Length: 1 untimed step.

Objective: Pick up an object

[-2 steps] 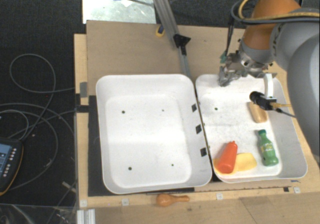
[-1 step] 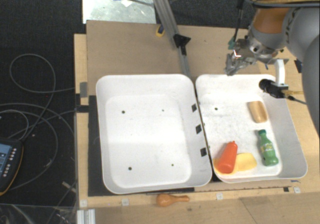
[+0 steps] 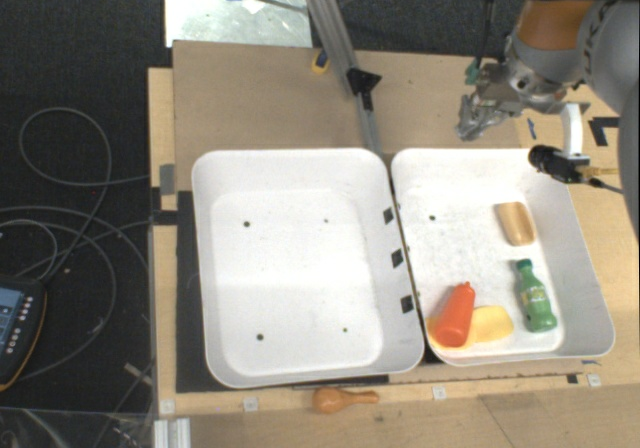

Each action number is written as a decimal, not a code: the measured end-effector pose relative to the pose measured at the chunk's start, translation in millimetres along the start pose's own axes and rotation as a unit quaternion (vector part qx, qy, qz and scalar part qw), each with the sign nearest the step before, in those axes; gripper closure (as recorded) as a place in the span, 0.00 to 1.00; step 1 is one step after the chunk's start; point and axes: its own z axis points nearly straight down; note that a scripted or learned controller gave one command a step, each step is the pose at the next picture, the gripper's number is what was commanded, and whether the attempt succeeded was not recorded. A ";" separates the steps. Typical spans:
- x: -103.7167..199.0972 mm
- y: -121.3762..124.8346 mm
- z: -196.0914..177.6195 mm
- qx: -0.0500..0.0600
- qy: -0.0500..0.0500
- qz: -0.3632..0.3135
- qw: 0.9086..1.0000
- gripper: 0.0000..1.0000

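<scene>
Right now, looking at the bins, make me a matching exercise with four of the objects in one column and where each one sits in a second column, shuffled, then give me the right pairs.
Things:
1. green bottle
2. tan block
3. orange bottle
4. small orange pear-shaped object

Places:
A. on the bench in front of the bins, outside them
B. right bin, upper right part, alone
C. right bin, near the front right corner
D. right bin, front edge by the divide, touching a yellow object

Pairs: 1-C, 2-B, 3-D, 4-A
</scene>
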 end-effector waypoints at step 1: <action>47.0 -36.5 5.7 0.004 0.001 -0.001 1.000 1.00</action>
